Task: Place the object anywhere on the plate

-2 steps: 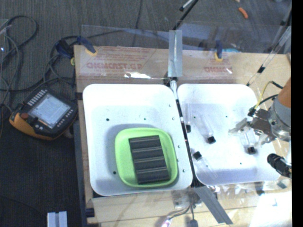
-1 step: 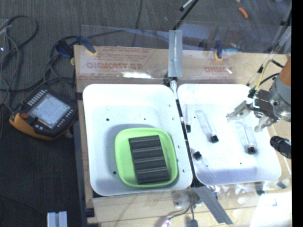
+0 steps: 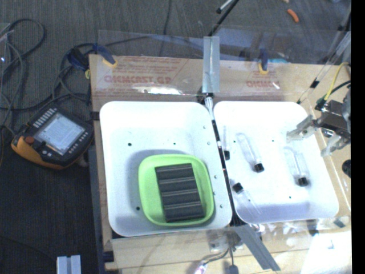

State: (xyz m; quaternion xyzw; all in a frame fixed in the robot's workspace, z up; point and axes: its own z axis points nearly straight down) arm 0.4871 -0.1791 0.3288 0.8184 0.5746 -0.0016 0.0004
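Ribbed block [image 3: 180, 192], dark grey, lies flat on the green plate [image 3: 147, 178], covering most of the plate's middle, with green rim showing all round it. I count three or four ridges across its top, but the feed is too soft to say what it is. The plate sits in the left bin [image 3: 122, 130], toward that bin's 5 o'clock, close to the near wall.

From the 3 o'clock edge of my view the gripper [image 3: 319, 128] reaches over the far right corner of the right bin [image 3: 268, 113], well away from the plate. It is a tangle of grey metal and cable, partly cut off by the frame, and I cannot tell whether it is released or clenched; I see nothing held in it.

On the right bin's floor lie two clear tubes [image 3: 249, 149], each with a dark end at 5 o'clock. They are nearly see-through against the white, so their outlines are faint. A small black bit [image 3: 237, 187] lies at that bin's 8 o'clock, too small to identify.

At 9 o'clock, off the bench, a control pendant [image 3: 52, 137] rests on the dark floor, its screen washed out.
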